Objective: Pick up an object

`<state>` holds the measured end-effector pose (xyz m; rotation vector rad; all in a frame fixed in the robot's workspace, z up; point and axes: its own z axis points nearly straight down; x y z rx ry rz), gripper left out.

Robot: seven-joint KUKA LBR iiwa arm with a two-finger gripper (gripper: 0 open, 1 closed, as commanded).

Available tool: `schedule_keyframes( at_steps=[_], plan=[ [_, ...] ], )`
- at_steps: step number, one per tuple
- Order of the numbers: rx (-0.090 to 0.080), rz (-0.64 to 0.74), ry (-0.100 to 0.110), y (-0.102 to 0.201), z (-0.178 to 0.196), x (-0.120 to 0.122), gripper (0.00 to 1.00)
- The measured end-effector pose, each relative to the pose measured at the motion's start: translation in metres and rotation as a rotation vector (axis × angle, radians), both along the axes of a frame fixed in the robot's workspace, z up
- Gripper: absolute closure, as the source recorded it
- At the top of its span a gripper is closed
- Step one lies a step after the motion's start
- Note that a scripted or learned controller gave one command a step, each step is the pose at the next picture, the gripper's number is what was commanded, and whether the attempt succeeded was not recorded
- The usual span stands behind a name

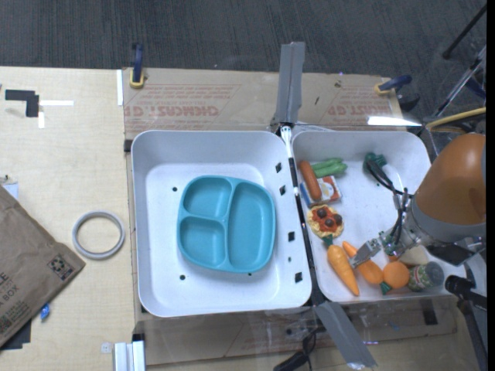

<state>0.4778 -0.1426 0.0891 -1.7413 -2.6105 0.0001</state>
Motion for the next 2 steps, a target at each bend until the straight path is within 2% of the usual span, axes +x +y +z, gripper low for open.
schedule_keyframes(
  at_steps=[1, 2],
  plan=[
    [0.0, -0.005, 0.001, -0.001, 0.007, 0.001, 1.0],
    [-0.003, -0.124, 0.0, 0.067, 0.1, 0.028, 1.0]
  ],
)
